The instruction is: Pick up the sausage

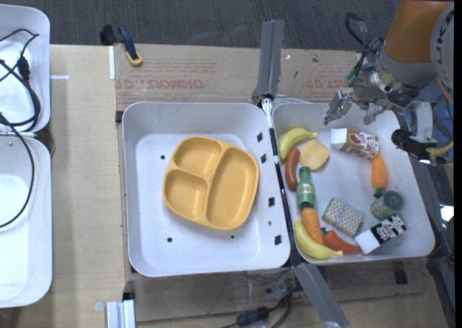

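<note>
— Where does the pick stand?
— Not begun: the sausage [291, 168] lies untouched in the right bin [422, 207], touching a banana [292, 139] near the left wall.
— And the pincer [345, 105]?
— Hovering over the bin's far edge, fingers spread, nothing between them; reach, descent and grasp remain.

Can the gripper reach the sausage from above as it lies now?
Probably yes. The sausage lies uncovered at the right bin's left wall, with a banana and green bottle close beside it. The gripper hangs over the same bin.
</note>
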